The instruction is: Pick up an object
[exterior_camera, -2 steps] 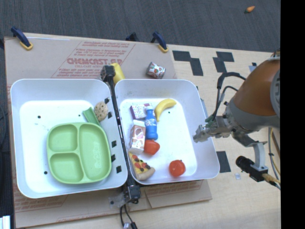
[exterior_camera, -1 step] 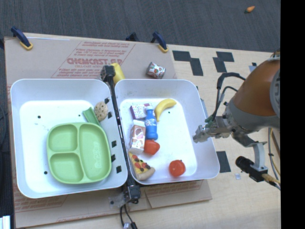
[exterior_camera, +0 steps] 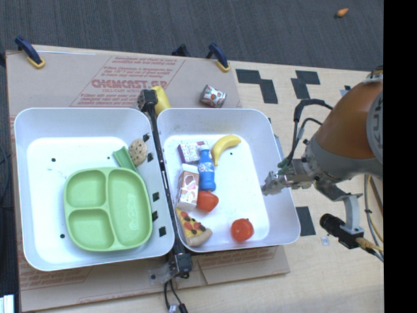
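Observation:
The right bin (exterior_camera: 277, 145) holds a yellow banana (exterior_camera: 225, 147), a blue bottle (exterior_camera: 206, 171), two small cartons (exterior_camera: 188, 151) (exterior_camera: 187, 188), a red fruit (exterior_camera: 207, 202), a tomato (exterior_camera: 242, 229) and a pizza slice (exterior_camera: 193, 227). My gripper (exterior_camera: 273, 182) hangs over that bin's right rim, to the right of all the objects and above the tomato in the view. Nothing shows in its grasp. The grey arm with its orange band (exterior_camera: 352, 129) reaches in from the right.
The left bin (exterior_camera: 32, 135) carries a green divided plate (exterior_camera: 107, 208), a cookie (exterior_camera: 137, 151) and a green strip (exterior_camera: 122, 158). A small can (exterior_camera: 213, 96) and a yellow-black object (exterior_camera: 154, 100) lie on the cardboard behind the bins. Blue clamps (exterior_camera: 218, 56) hold the board's edge.

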